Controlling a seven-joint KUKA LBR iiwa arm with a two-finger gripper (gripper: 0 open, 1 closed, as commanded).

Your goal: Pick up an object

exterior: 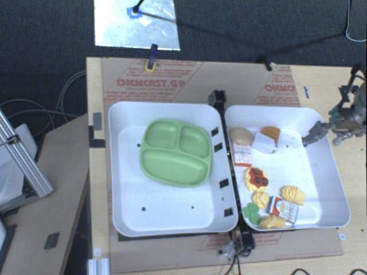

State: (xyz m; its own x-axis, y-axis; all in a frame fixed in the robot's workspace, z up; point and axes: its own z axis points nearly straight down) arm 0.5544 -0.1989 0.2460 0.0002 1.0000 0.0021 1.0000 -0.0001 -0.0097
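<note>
Pincer (314,135) over right bin's (330,176) far right rim, finger state impossible to tell. Toy food (269,196) heaped along the bin's left wall. Likely risk: closing on nothing, or jamming between crowded pieces and wall.

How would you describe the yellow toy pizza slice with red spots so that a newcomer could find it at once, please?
Start at the right-hand shallow white bin, where toy foods cluster along the left wall. The yellow pizza slice with red spots lies midway down that cluster, below the red-and-white packet. Its neighbours, a plain yellow ridged piece and a yellow lump, lack red spots.
</note>
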